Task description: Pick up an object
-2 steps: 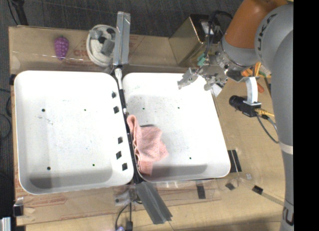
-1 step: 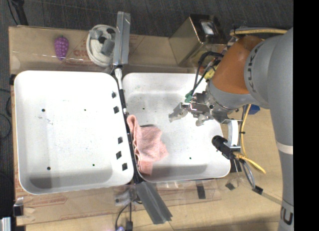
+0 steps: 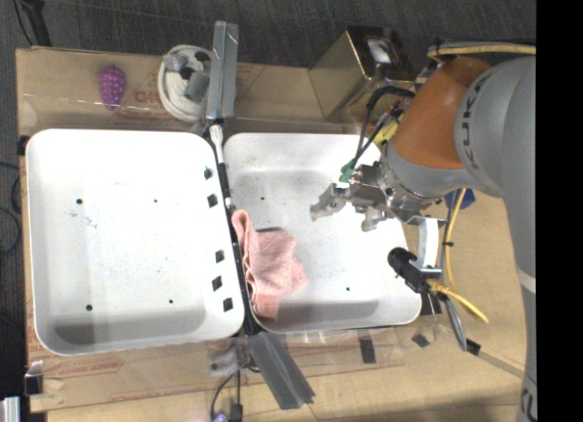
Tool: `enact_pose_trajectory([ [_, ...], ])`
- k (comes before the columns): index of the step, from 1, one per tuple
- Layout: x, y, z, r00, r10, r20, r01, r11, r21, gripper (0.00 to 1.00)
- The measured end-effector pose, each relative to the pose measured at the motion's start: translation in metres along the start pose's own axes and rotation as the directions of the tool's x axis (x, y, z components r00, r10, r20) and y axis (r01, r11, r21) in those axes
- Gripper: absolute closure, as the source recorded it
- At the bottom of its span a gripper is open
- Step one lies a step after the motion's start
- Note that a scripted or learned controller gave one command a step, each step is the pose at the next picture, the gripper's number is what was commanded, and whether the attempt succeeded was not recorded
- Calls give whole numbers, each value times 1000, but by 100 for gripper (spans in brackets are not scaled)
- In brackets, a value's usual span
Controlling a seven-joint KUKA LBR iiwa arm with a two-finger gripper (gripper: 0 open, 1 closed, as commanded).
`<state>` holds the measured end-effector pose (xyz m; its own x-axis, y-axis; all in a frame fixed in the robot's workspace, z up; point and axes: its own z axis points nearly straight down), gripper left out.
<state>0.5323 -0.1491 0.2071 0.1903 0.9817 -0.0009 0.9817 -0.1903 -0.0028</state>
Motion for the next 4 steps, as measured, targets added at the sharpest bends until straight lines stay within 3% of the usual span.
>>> enact_pose_trajectory([
  [1,30,12,96,996,-92,-1,92,996,5,0],
  [2,47,-13,116,975,-222,-2,222,975,0,0],
  [3,60,-25,16,982,-187,-1,187,982,0,0],
  [4,60,-24,7,982,-190,-1,190,982,2,100],
])
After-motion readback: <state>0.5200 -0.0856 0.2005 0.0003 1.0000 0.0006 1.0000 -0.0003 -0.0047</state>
